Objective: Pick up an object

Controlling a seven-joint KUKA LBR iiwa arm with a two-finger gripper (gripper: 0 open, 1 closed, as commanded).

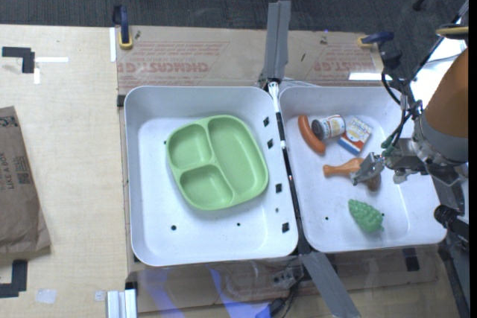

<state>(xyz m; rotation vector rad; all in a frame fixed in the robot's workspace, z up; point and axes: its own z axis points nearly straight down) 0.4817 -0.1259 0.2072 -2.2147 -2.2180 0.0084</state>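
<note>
While the green tray [217, 161] fills the left bin [141, 182], the gripper [369, 172] pinches the orange toy [341, 169] in the right bin [395, 234].

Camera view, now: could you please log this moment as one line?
claw low in right white bin | by orange drumstick toy | green divided plate in left white bin

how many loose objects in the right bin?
5: hot dog and can up top, small packet beside them, orange piece mid-bin by the gripper, green item near front.
</note>
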